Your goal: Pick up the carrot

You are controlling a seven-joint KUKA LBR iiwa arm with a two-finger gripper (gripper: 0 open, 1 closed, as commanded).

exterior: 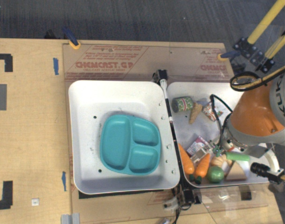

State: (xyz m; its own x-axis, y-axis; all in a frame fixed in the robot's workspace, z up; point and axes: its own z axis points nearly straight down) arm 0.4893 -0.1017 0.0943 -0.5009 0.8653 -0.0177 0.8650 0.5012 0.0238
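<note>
Just left of the two-finger gripper (220,149) (open or shut, I cannot tell) lie two tapered orange plastic carrots (202,165), one green can (183,104) farther up-left, so a descent may catch the second carrot (185,158) or the round green toy (216,174).

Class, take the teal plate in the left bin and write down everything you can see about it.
The teal plate is a rounded rectangle that looks like smooth moulded plastic, divided by raised ridges into three compartments: one long section on the view's left and two smaller ones stacked on the right. It lies flat, right way up, slightly turned, near the middle of the left bin, resting on the white floor. Nothing lies in it and nothing else touches it.
</note>
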